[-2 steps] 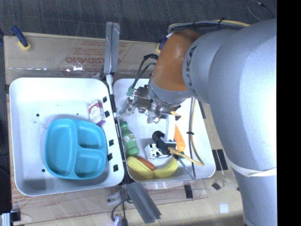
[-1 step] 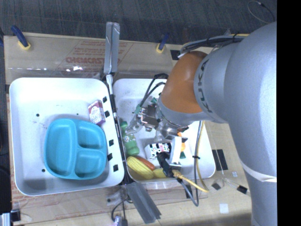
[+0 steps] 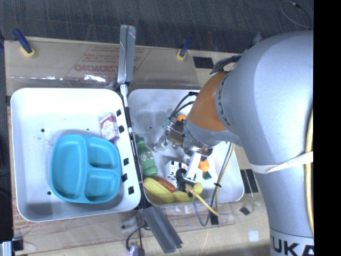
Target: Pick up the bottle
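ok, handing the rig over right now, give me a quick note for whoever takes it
Gripper: over the right bin, just right of the green bottle. Open or shut can't be told; no bottle seen in it.
Bottle: lying in the right bin along its left wall, with yellow toy food at its near end.
Done: nothing confirmed, bottle not lifted.
Left: grasp the bottle and lift it.

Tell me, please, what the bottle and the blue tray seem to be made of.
The bottle is probably green plastic, fairly glossy judging by its pale highlights. The tray seems moulded matte plastic: uniform light blue, rounded compartments.
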`<action>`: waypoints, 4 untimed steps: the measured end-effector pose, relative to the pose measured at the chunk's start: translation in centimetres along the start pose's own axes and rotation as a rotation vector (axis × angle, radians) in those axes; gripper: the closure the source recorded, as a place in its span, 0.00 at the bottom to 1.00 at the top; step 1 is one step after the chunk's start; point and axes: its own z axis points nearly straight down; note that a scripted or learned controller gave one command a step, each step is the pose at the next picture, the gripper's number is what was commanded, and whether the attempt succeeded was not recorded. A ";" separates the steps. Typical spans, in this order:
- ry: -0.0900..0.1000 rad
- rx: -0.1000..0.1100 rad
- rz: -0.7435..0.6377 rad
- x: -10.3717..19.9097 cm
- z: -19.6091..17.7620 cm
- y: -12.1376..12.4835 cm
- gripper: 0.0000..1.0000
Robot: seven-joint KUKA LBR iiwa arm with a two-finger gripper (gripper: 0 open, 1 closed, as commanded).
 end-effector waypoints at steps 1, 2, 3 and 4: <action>0.002 -0.004 -0.112 -5.0 -0.1 3.4 0.00; 0.001 -0.006 -0.303 -4.5 -0.2 4.9 0.00; 0.002 -0.001 0.219 1.9 -0.1 4.7 0.00; 0.001 0.005 0.210 2.0 -1.0 4.5 1.00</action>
